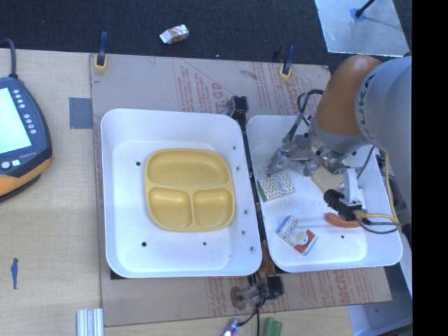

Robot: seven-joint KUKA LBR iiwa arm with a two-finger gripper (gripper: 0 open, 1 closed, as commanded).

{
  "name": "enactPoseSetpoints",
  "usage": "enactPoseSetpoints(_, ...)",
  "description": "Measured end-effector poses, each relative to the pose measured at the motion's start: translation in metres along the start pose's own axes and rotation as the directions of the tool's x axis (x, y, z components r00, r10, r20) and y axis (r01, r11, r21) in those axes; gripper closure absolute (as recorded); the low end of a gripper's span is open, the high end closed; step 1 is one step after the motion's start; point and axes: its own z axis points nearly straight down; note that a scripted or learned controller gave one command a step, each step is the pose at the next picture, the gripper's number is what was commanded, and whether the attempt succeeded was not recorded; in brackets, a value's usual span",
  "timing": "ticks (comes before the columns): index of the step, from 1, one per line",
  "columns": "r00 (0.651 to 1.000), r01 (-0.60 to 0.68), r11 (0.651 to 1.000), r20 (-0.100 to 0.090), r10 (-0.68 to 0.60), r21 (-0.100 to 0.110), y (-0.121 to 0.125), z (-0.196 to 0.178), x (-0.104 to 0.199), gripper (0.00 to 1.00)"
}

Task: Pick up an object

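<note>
In the right bin my gripper hangs low over the bin's left half, under the grey arm with the orange band. A small green-patterned packet lies just below and left of the gripper, close to the bin's left wall. A blue, white and red packet lies near the bin's front. An orange elongated thing rests to its right, partly hidden by the wrist. Nothing shows between the fingers.
The left bin holds a yellow divided plate. An orange-edged control pendant lies at the bench's far left. A crumpled wrapper sits on the dark floor behind the bench.
</note>
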Motion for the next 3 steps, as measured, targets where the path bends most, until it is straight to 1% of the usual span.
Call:
enactPoseSetpoints(1, 1.0, 0.001, 1.0, 0.0, -0.001, -0.001, -0.001, 0.0, -0.008, 0.0)
enactPoseSetpoints(2, 1.0, 0.001, 1.0, 0.0, -0.001, 0.001, -0.014, 0.0, -0.02, 0.0)
enactPoseSetpoints(3, 1.0, 0.0, 1.0, 0.0, 0.0, 0.0, -0.039, 0.0, -0.008, 0.0)
